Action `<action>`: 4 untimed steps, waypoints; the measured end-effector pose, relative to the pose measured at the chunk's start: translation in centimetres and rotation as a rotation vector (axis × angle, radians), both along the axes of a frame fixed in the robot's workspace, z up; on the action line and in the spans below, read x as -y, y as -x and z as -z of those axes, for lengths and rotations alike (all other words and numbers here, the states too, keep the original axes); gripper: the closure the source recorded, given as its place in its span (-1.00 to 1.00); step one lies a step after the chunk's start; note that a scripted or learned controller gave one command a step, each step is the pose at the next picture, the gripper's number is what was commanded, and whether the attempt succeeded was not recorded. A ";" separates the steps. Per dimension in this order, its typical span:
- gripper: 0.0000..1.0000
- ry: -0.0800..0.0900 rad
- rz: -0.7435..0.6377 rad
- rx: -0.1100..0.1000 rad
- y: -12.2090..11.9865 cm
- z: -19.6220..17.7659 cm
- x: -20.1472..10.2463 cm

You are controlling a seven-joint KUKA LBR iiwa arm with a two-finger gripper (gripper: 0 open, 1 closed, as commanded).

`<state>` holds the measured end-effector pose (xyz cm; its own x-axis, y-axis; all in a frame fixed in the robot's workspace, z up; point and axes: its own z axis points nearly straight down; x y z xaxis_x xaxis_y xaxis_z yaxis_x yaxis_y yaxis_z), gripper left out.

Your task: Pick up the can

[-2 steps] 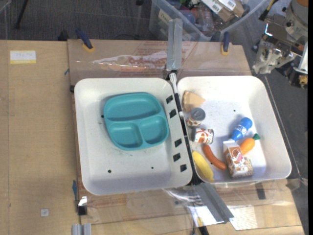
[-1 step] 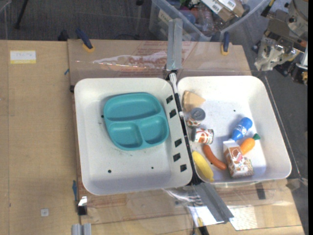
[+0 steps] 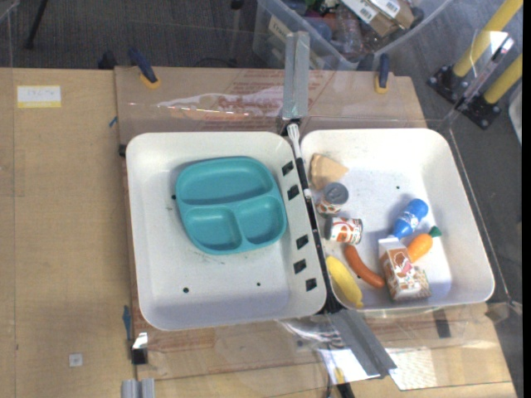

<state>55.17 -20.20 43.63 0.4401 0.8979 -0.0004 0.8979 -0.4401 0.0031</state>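
A small can [image 3: 333, 197] with a grey lid and a red-and-white label stands upright near the left wall of the right bin [image 3: 431, 152]. A second can [image 3: 347, 231] with a red-and-white label lies on its side just below it.
Around the cans the right bin holds a tan wedge [image 3: 328, 169], a blue bottle [image 3: 408, 218], an orange carrot [image 3: 420, 245], a juice carton [image 3: 403, 274], a sausage [image 3: 363, 266] and a banana [image 3: 344, 281]. The left bin [image 3: 158, 288] holds a teal divided plate [image 3: 228, 203]. A clear tub of clutter [image 3: 353, 7] stands beyond the bench.
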 end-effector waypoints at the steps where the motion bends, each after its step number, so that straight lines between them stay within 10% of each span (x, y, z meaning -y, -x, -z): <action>1: 1.00 0.002 -0.001 0.003 -0.1 -1.1 0.0; 2: 1.00 0.005 -0.002 0.007 -0.2 -2.3 0.0; 3: 1.00 -0.002 -0.039 -0.003 -11.5 10.0 -6.5; 4: 1.00 0.000 -0.041 0.002 -11.6 8.7 -6.6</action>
